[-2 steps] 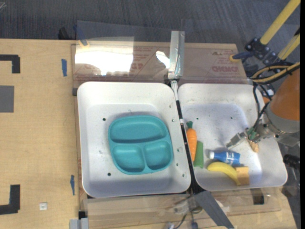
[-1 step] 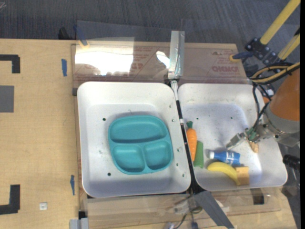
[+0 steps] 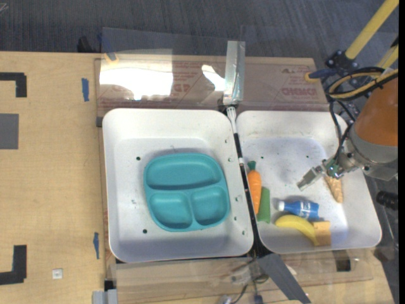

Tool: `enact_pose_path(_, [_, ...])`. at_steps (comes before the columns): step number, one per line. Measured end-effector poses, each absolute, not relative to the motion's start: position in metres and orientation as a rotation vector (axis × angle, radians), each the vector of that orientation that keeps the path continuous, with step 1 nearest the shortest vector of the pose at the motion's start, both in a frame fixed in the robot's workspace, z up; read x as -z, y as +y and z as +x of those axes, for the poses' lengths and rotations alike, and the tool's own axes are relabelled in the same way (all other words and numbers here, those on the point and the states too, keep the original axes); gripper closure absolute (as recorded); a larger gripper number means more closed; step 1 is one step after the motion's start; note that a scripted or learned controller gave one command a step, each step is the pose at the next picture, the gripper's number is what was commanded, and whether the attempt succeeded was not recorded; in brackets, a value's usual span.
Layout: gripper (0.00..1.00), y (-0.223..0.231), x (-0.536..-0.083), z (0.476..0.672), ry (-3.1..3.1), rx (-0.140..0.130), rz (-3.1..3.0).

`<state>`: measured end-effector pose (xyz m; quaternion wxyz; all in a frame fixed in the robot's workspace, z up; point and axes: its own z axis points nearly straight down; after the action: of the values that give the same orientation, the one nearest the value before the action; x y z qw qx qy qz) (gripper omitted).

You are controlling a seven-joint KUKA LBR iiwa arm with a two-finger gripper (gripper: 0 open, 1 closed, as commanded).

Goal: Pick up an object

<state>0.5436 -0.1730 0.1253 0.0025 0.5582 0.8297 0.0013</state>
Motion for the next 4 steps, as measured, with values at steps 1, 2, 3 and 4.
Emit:
enact_pose_path(1, [0.00, -0.162, -0.164, 0.511, 2.585, -0.004, 1.779])
enact_pose_path(2, [0.00, -0.166, -0.088, 0.520, 2.726, -0.004, 1.547])
enact_pose_path(3, [0.00, -0.124, -0.088, 0.482, 2.846, -0.005, 1.314])
enact_pose_path(4, [1.00, -0.124, -0.100, 0.485, 2.837, -0.011, 1.312])
